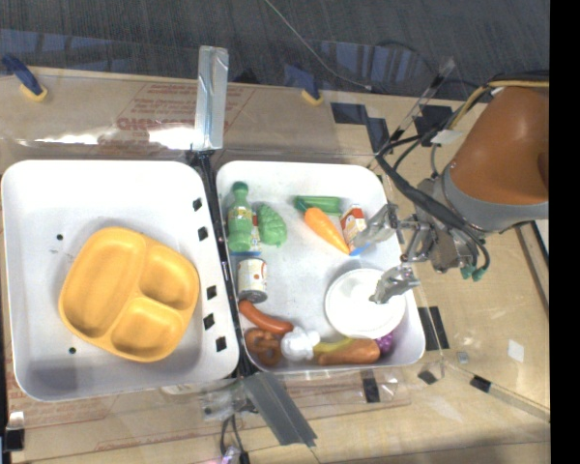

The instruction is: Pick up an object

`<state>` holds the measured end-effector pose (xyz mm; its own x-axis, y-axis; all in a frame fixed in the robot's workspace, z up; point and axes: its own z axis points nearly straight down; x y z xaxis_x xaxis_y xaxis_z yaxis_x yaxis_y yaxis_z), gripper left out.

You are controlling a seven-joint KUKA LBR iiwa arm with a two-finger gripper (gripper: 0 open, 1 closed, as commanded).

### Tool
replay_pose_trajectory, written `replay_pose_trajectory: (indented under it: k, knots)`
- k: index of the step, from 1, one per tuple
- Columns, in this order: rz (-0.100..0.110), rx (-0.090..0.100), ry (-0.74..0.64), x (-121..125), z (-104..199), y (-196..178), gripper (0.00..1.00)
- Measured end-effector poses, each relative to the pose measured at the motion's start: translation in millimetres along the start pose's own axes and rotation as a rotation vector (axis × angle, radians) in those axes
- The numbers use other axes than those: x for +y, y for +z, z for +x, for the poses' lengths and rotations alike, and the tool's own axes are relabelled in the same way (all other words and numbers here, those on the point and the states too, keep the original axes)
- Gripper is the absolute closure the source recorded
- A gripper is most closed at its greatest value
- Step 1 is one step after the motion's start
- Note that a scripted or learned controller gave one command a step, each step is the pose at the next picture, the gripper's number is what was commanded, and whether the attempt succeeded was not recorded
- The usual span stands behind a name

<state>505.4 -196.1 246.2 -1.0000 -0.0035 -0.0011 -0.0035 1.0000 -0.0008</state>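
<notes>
The pincer (pixel 387 255) hangs open and empty over the right rim of the right bin (pixel 300 174), one finger near the packet (pixel 353 228), the other over the white plate (pixel 360 303). Candidate objects lie close by: the carrot (pixel 325 229) just beyond the packet, the plate directly below. Risk: a descent here may strike the bin wall, or the fingers may straddle the plate edge and slip off. Crowding of packet and carrot may cause a pinch on two items.
</notes>
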Motion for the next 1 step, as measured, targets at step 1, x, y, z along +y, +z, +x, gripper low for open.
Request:
replay_pose_trajectory:
  k: [1]
  knots:
    - [0.003, -0.01, -0.095, 4.3, 20.1, 140.4, 0.0]
